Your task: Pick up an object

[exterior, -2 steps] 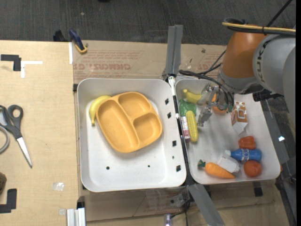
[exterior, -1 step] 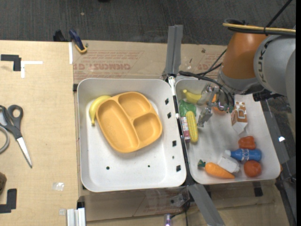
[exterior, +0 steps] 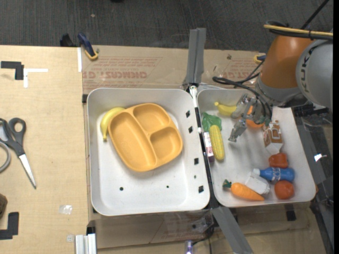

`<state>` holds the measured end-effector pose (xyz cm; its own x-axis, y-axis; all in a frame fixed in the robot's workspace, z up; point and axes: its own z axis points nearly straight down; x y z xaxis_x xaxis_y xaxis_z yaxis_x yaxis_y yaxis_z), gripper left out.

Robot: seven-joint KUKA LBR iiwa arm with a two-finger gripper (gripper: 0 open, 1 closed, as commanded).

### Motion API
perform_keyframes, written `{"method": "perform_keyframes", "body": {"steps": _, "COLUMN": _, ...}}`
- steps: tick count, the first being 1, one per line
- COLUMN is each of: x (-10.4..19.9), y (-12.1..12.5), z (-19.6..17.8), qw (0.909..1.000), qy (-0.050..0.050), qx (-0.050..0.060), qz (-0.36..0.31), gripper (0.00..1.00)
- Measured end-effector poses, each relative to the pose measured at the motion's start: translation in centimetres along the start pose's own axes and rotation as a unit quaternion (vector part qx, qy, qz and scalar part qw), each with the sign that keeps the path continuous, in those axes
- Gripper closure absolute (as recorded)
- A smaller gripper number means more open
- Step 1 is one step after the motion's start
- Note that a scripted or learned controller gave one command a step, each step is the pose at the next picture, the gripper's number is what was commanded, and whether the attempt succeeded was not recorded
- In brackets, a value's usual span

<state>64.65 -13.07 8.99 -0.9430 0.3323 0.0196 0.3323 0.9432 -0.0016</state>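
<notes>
While nothing looks lifted yet, the arm (exterior: 296,62) hangs over the right bin (exterior: 296,157), so I'd say the picking remains to be done. Beside it the left bin (exterior: 106,184) carries a yellow divided plate (exterior: 145,136) and a banana (exterior: 108,119). Down at the gripper (exterior: 242,121), I cannot tell how it stands. Candidates lie below it: the corn (exterior: 217,142), the carrot (exterior: 244,191), the small bottle (exterior: 275,174).

In the right bin (exterior: 299,142), toys crowd the left wall and near right corner: corn (exterior: 217,142), carrot (exterior: 246,191), bottle (exterior: 275,174). Its middle floor lies open. A yellow tray (exterior: 145,136) fills the left bin's (exterior: 106,194) far half, leaving the near strip free.
</notes>
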Motion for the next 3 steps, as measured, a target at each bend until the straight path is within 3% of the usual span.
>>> {"method": "perform_keyframes", "body": {"steps": 1, "x": 9.2, "y": -10.8, "z": 0.0, "qw": 0.9999, "qy": -0.011, "qx": -0.001, "qz": -0.006, "gripper": 0.00}}
{"method": "perform_keyframes", "body": {"steps": 2, "x": 12.6, "y": -12.1, "z": -0.1, "qw": 0.9997, "qy": -0.013, "qx": -0.002, "qz": 0.018, "gripper": 0.00}}
{"method": "perform_keyframes", "body": {"steps": 3, "x": 14.2, "y": -8.9, "z": -0.2, "qw": 0.9998, "qy": -0.018, "qx": -0.002, "qz": -0.011, "gripper": 0.00}}
